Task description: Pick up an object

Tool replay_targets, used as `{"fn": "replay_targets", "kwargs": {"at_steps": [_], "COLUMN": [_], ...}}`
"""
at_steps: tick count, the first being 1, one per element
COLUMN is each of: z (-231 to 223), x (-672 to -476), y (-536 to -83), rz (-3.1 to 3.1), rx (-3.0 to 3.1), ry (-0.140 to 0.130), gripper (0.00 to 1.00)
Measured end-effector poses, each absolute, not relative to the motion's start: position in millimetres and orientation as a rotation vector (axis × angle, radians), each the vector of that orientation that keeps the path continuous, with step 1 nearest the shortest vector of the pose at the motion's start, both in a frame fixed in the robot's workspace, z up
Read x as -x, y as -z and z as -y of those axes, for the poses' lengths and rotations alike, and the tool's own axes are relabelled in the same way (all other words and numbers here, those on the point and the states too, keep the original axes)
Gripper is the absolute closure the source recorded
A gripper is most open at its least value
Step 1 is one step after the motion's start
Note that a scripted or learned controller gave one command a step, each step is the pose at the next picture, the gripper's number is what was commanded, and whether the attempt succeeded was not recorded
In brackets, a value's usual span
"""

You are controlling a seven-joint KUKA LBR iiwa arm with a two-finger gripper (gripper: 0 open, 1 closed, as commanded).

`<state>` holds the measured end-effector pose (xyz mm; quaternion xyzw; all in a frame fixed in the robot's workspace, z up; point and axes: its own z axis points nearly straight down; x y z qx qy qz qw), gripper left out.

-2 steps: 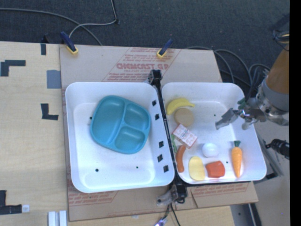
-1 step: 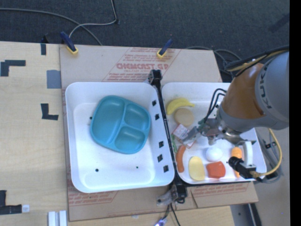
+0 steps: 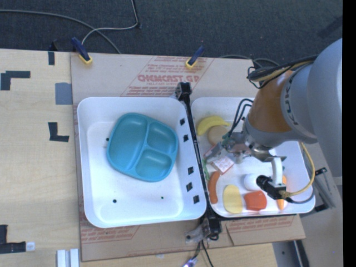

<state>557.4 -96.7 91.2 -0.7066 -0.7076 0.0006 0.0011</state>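
Note:
The right bin [image 3: 253,211] holds several small food toys: a yellow banana [image 3: 209,124], an orange carrot-like stick [image 3: 213,186], a pale yellow piece [image 3: 233,198], an orange-red block [image 3: 256,200] and a white piece with red print [image 3: 223,163]. My gripper [image 3: 232,147] is down in this bin, just right of the banana and above the white printed piece. The arm's grey and orange wrist covers most of it.
The left bin [image 3: 92,204] contains a blue divided plate [image 3: 142,146]. A black divider [image 3: 192,149] with clips runs between the bins. Black cabling and a black fitting [image 3: 271,187] hang by the arm over the right bin. Yellow-blue clamps [image 3: 82,50] hold the cardboard base.

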Motion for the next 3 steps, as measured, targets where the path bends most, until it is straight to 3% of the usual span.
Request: {"fn": "replay_targets", "kwargs": {"at_steps": [2, 3], "z": [96, 96], "x": [-636.9, -636.8], "y": [-86, -96], "rz": [2.226, 2.227], "rx": [2.222, 2.221], "ry": [0.003, 0.001], "gripper": [0.0, 1.0]}}
